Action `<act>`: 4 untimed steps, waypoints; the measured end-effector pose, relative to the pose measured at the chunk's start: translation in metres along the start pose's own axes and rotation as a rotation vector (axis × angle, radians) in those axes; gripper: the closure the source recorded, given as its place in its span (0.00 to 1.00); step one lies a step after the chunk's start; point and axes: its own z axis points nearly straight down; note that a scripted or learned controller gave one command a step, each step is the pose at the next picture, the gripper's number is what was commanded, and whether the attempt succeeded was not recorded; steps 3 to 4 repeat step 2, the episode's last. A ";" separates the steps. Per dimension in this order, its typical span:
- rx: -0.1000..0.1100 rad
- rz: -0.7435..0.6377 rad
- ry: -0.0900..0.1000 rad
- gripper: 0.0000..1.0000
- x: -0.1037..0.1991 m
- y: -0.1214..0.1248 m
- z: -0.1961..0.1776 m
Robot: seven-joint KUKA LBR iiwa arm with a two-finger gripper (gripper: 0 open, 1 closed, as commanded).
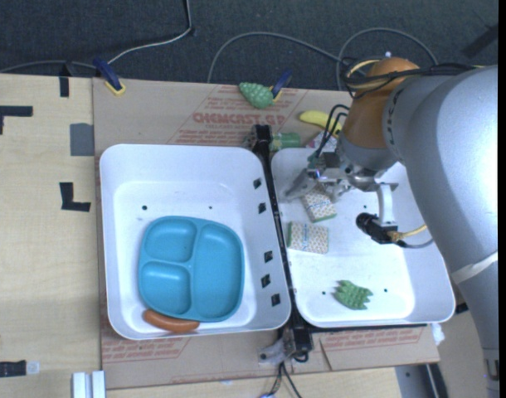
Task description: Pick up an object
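My gripper (317, 184) is low in the right bin (402, 293), near its far left part, under the orange wrist band. Right below the fingers lies a small patterned square cloth (321, 209), touching or almost touching them. A second patterned square (308, 238) lies a little nearer the front. A green leafy toy (352, 294) rests near the bin's front edge. In the left bin (120, 222) sits a blue divided plate (191, 267) with an orange sausage-shaped toy (171, 322) at its front rim. I see nothing lifted between the fingers.
Behind the bins, on the cardboard, lie a green toy (255, 94) and a yellow banana-like object (318, 119). A black divider (271, 222) separates the bins. Cables loop over the dark floor at the back. The grey arm covers the right side.
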 end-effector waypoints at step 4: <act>0.002 -0.002 -0.001 1.00 -0.002 0.023 -0.009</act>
